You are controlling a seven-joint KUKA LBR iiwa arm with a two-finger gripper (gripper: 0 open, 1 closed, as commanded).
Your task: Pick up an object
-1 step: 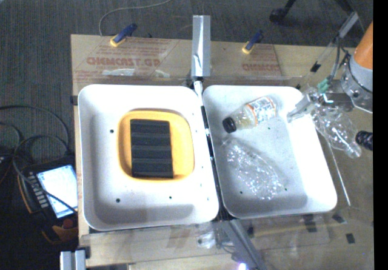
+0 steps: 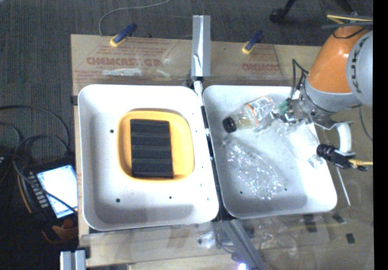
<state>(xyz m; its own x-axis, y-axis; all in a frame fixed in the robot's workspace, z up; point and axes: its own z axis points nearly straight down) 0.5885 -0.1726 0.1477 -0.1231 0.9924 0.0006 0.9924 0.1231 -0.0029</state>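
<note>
A brown wooden worktop (image 2: 85, 74) is seen from above, bearing two shallow white plastic bins side by side. The left white bin (image 2: 97, 202) holds a yellow rounded-square tray with a black ribbed insert (image 2: 155, 144), lying near the bin's middle. The right white bin (image 2: 303, 199) holds the smaller things. The grey arm with its orange band (image 2: 332, 68) reaches in from the right, above the bin's upper right corner. A crumpled clear plastic film (image 2: 254, 172) is spread over the middle of the right bin's floor, just below the bottle. A clear plastic bottle with a black cap and a white label (image 2: 250, 113) lies on its side in the upper part of the right bin, cap pointing left. The hand (image 2: 291, 111) is placed at the bottle's right end; whether it is released or clenched cannot be told. Two blue-and-yellow clamps (image 2: 123, 34) sit at the worktop's far edge.
</note>
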